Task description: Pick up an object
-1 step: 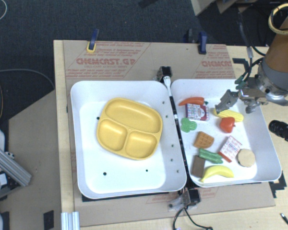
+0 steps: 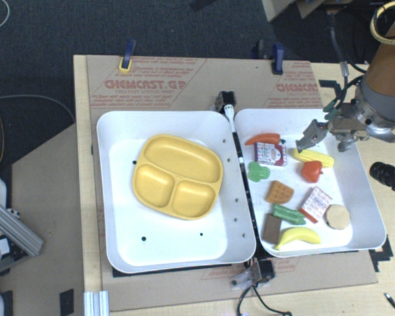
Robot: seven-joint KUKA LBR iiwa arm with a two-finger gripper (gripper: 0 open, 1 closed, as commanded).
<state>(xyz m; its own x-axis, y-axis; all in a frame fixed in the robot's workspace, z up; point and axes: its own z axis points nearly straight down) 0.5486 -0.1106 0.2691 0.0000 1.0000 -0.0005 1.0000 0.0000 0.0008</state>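
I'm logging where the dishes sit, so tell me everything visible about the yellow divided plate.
The yellow divided plate looks like moulded plastic, a rounded rectangle with three compartments: one large at the far side, two smaller nearer the camera. It lies flat, turned at a slant, in the left white bin. Nothing lies in it.

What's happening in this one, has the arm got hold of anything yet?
Not that the picture shows. The grey arm's claw hangs over the upper part of the right white bin, near a yellow corn-like toy and a red round toy, with nothing visible between its fingers. More small toy foods lie scattered in that bin, including a yellow toy banana and a tan waffle piece. The left white bin holds a yellow three-compartment plastic plate.
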